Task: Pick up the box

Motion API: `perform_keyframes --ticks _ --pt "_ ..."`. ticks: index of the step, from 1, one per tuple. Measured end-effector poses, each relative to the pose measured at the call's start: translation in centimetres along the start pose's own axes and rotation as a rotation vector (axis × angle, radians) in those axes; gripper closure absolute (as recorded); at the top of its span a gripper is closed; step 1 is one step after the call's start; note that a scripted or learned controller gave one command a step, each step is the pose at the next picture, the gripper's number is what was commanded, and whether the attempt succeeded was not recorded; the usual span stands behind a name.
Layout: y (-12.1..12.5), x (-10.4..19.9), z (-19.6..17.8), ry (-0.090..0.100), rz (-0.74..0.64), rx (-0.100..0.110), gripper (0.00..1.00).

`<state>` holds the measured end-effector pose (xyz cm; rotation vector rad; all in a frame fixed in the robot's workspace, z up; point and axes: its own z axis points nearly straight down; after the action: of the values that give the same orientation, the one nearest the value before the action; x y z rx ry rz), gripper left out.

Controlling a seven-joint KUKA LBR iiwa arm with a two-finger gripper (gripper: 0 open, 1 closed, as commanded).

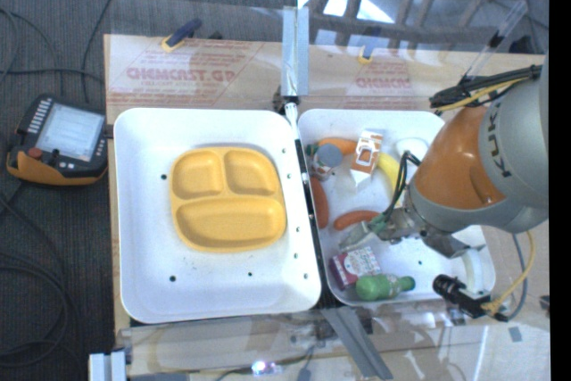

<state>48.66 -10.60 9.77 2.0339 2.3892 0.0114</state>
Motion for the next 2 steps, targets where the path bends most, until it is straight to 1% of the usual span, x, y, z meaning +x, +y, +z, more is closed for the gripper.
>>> perform_keyframes --ticks 1,2 --pt "0.7 6.6 -8.4 -0.001 0.001 0.014 0.0" --pt "2.3 6.7 -8.3 -0.001 0.055 0.016 0.0"
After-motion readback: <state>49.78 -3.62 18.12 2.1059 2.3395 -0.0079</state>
